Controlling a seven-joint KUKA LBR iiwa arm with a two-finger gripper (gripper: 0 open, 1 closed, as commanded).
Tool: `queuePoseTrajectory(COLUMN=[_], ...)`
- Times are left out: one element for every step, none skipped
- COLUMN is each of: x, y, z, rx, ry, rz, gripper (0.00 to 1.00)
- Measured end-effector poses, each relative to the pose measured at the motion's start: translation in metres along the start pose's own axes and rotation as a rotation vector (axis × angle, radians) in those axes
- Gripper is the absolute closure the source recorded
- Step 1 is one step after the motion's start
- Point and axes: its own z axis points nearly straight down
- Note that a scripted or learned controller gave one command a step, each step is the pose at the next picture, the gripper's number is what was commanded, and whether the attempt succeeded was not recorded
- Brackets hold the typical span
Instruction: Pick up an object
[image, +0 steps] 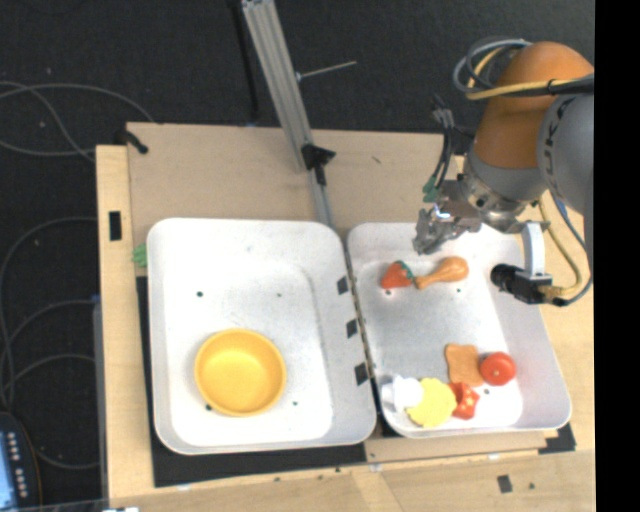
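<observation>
Bins sat side by side on a tan bench board (230, 175), dark floor with loose cables beyond it. Left bin (240, 270) held a single yellow bowl (240, 372), upright, toward its near-left corner and well apart from everything else; I judged it too wide and shallow to be an easy first pick. A grey metal strut (285, 90) slanted down from the top to the seam between the bins.

Right bin (425, 335) carried the clutter. At its far end lay a small red piece (396, 276) touching an orange, drumstick-shaped toy (443, 271), lying flat on its side. Along the near edge clustered a white item (404, 390), a yellow piece (434, 403), a small red bit (466, 401), an orange-brown slab (461, 361) and a red round toy, tomato-like (497, 368), packed close, several touching.

My gripper (432, 236) hung over the far rim of the right bin, just above and beside the drumstick toy. I could not tell how the tips stood; nothing showed between them. Likely target, by my reckoning: the drumstick toy, since it lay nearest and away from the pile. Not yet lifted.
</observation>
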Motion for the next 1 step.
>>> queuePoseTrajectory(x=[0.0445], y=[-0.0011], z=[-0.0074], rx=[0.001], ry=[0.001], rz=[0.0], gripper=[1.0])
